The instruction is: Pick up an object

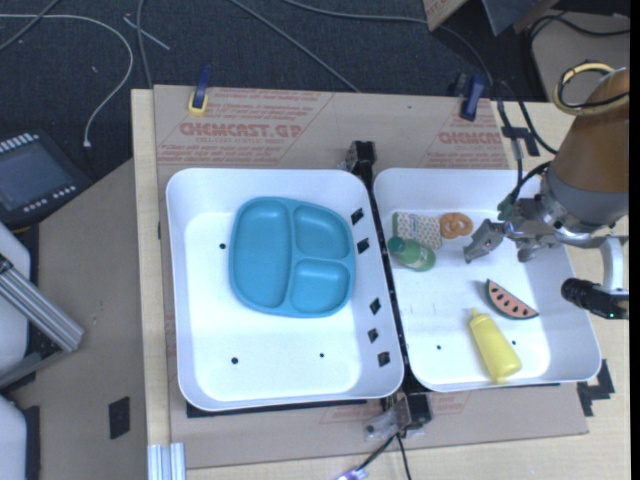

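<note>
Below end effector (507, 241), watermelon slice (511, 300), apart, w/ yellow bottle (494, 346)

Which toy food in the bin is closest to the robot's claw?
The watermelon slice, red with a green rind, lies closest below the gripper. The yellow bottle sits farther down.

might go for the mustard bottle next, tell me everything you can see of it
The yellow bottle is a small squeeze-type toy, plastic by its look, with a narrow nozzle cap at its upper-left end and a wider rounded base at the lower right. It lies on its side, aslant, on the floor of the right bin, near the front wall. The watermelon slice sits just above it, apparently apart. The gripper is farther up, not touching it.
</note>
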You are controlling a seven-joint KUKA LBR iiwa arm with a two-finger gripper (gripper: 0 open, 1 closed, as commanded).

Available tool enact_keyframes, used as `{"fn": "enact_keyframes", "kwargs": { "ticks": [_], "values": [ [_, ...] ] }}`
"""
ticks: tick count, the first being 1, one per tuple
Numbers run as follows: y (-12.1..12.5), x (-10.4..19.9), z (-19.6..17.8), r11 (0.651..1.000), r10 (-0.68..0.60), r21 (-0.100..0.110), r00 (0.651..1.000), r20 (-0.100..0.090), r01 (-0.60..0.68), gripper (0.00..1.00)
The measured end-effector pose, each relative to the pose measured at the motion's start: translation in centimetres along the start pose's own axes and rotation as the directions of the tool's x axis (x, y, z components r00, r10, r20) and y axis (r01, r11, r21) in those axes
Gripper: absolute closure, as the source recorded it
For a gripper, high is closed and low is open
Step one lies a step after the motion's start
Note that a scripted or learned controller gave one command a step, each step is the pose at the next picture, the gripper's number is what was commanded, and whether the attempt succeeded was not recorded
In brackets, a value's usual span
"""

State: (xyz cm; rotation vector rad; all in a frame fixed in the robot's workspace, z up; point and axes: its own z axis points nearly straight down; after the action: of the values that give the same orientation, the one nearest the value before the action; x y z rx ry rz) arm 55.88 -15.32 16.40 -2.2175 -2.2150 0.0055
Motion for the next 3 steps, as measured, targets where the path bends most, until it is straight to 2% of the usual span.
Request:
{"fn": "enact_keyframes", "kwargs": {
  "ticks": [1, 2, 3],
  "values": [
    [0.2, 0.5, 4.4, 1.000, -0.001, -0.001, 1.000, 0.000, 0.001, 0.00],
    [0.4, 0.5, 3.0, 1.000, -0.001, -0.008, 1.000, 0.001, 0.001, 1.00],
    [-0.4, 0.2, -1.8, 1.000, -0.001, -0.012, 1.000, 0.004, 0.001, 1.00]
  ]
}}
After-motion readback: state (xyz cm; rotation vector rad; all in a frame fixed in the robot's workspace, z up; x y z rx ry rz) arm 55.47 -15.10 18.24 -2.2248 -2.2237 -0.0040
